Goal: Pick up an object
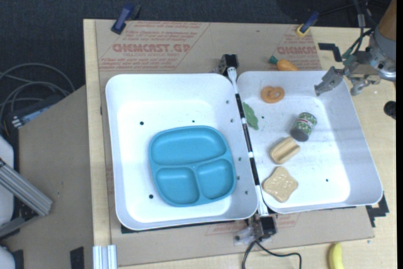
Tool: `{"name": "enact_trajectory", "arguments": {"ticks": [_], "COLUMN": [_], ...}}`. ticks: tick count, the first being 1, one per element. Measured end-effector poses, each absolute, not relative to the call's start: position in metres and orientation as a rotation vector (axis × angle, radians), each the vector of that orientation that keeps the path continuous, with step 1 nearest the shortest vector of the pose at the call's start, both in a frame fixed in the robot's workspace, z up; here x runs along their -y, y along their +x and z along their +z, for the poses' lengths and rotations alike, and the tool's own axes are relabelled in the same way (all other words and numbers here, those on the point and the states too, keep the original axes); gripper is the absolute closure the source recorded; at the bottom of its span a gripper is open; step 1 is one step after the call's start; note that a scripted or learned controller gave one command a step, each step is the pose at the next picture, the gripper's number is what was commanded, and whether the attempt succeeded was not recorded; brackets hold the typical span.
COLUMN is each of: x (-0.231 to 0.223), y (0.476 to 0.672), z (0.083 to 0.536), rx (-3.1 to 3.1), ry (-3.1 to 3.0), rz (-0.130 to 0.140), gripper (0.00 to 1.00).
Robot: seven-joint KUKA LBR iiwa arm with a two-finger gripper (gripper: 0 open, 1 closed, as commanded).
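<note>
Up at the right edge of the view, the jaws (343, 80) hung spread apart with nothing between them, one dark finger (327, 82) slanting over the far right rim of the right bin (352, 154) and the other finger (360, 83) just outside that rim. Above them sat the grey wrist, reaching in from the right.

Nearest the jaws, in the right bin, a small tan ring (272, 94) lay toward the far end, well apart from the fingers. Closer to the middle of the bin a green and dark can (303, 125) lay tilted, and just beside it, on the near side, rested a tan roll-shaped piece (284, 150). Nearer still lay a tan toast-shaped slab (279, 184), close to the roll but not touching it. A green leaf-like scrap (250, 116) lay against the divider between the bins.

The left bin (126, 135) held a blue tray with three compartments (192, 164), sitting flat near its centre.

Beyond the bins, on the tabletop (157, 47), an orange carrot-like item (283, 63) lay just past the far rim of the right bin.
</note>
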State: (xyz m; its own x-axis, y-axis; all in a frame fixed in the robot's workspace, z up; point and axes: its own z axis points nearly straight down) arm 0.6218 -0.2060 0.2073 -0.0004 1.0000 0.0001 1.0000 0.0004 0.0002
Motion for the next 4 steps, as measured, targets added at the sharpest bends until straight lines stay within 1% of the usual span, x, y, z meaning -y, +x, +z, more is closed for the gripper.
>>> {"name": "enact_trajectory", "arguments": {"ticks": [1,2,3,4], "x": [0.167,0.142,0.143,0.031], "y": [0.605,0.583,0.585,0.564], "z": [0.099,0.084,0.095,0.185], "rx": [-2.225,-2.224,-2.220,-2.225], "ry": [2.222,2.223,2.220,2.218], "rz": [-0.001,-0.001,0.002,0.005], "gripper": [0.00,0.00,1.00,1.00]}}
